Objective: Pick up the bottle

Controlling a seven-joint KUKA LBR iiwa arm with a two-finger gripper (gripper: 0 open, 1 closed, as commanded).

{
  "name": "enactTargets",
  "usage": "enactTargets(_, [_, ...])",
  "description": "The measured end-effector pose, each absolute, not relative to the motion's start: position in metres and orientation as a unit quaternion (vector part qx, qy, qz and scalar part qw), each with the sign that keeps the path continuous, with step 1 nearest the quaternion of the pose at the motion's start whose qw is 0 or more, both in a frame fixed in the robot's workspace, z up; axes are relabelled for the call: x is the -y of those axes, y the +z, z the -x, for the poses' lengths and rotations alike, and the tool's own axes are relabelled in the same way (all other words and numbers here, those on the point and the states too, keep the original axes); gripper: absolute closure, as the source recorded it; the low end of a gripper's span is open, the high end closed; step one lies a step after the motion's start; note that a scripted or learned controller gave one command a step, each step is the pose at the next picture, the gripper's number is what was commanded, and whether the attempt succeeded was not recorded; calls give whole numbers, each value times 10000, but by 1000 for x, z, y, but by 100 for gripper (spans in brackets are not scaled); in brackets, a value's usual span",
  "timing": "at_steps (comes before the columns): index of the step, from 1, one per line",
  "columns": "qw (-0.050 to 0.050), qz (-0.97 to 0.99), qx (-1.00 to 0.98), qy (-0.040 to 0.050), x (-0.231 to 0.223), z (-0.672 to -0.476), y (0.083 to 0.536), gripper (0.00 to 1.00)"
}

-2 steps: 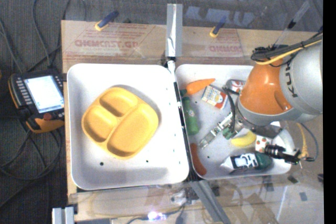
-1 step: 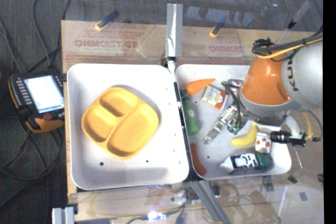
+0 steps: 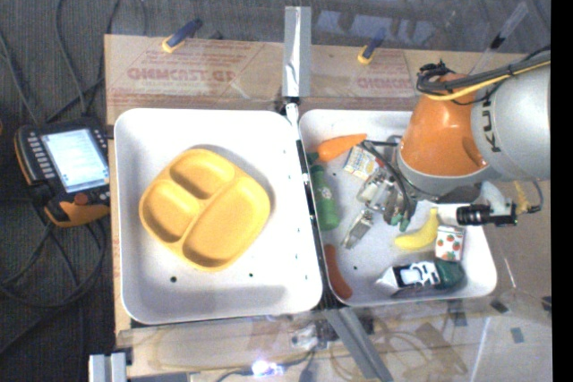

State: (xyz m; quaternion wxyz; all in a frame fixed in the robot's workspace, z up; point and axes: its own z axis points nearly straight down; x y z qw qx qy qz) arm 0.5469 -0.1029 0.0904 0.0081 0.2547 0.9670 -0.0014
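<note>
The bottle (image 3: 324, 199) is green with a dark cap. It lies lengthwise against the left wall of the right bin (image 3: 483, 280). My gripper (image 3: 358, 231) hangs low over the middle of that bin, a little to the right of the bottle and apart from it. Nothing shows in its grasp. The grey arm with its orange band (image 3: 443, 143) covers the bin's upper right part.
In the right bin lie a carrot (image 3: 343, 145), a banana (image 3: 419, 233), a small printed box (image 3: 449, 244), a white and green pack (image 3: 421, 275) and a reddish piece (image 3: 337, 273). The left bin (image 3: 143, 282) holds a yellow divided plate (image 3: 206, 207).
</note>
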Motion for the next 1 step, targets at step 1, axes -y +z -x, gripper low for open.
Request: enactTargets(1, [13, -1450, -9894, -4, 159, -568, 164, 0])
